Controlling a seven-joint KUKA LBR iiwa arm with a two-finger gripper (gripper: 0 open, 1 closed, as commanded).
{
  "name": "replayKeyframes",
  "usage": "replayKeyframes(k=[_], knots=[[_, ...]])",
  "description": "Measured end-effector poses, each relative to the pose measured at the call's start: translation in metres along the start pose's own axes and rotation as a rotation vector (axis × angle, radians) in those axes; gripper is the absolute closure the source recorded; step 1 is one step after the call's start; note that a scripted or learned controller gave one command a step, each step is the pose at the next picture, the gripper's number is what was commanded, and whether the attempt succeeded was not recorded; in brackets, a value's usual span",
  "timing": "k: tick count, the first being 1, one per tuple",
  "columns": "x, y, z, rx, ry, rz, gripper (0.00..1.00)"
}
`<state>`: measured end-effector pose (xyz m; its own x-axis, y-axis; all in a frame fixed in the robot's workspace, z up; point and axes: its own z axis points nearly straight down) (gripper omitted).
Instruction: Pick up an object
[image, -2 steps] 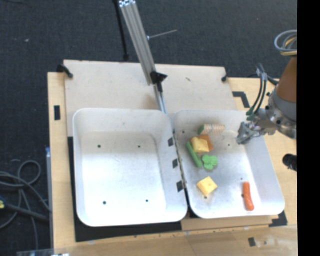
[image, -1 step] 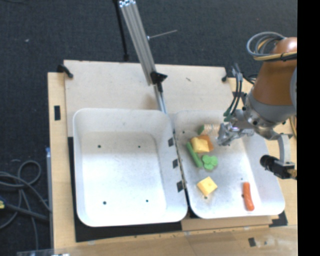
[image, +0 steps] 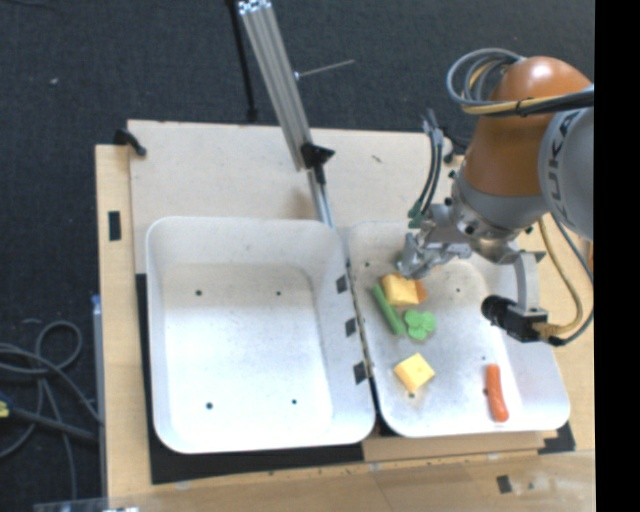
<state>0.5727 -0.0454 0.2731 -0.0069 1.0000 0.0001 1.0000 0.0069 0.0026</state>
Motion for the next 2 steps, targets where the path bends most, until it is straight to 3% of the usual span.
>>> replayKeyframes(k=[1, 2], knots=[[0.049, 0.004, 0.014, 0.004, 0.000, 0.001, 1.00], [0.103, 0.022, 0.012, 0.000, 0.001, -0.001, 1.00]])
